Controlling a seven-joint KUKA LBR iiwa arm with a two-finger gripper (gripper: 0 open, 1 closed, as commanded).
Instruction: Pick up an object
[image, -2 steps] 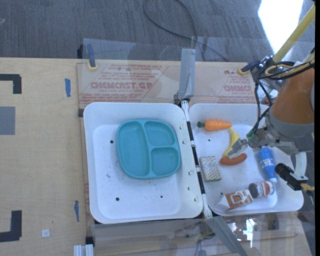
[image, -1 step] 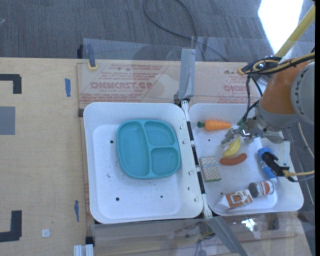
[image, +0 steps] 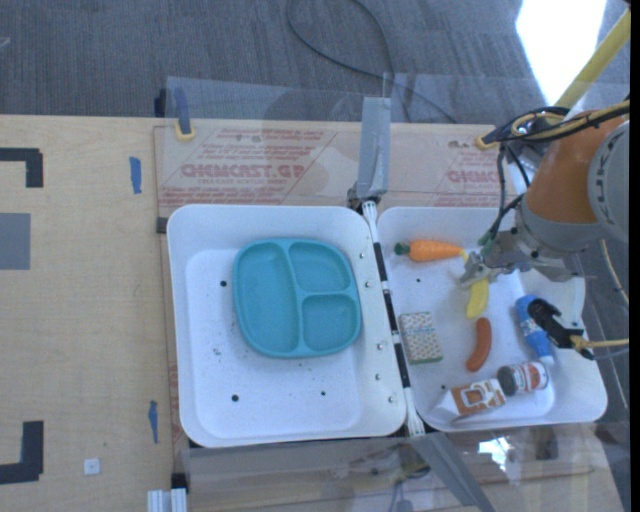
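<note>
I count two white bins, the left bin (image: 190, 300) and the right bin (image: 585, 395), side by side under me. In the left one I see one teal divided plate (image: 297, 297); in the right I count one carrot (image: 433, 250), one yellow banana (image: 478, 298), one sausage (image: 480, 343), one patterned sponge (image: 421, 337), one blue bottle (image: 533, 327) and one small can (image: 523, 379), plus one flat orange-and-white packet (image: 476, 398)

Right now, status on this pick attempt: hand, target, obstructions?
Hand low in right bin, at the yellow banana's upper end. Grip unconfirmed. Carrot and sausage close by on either side.
</note>
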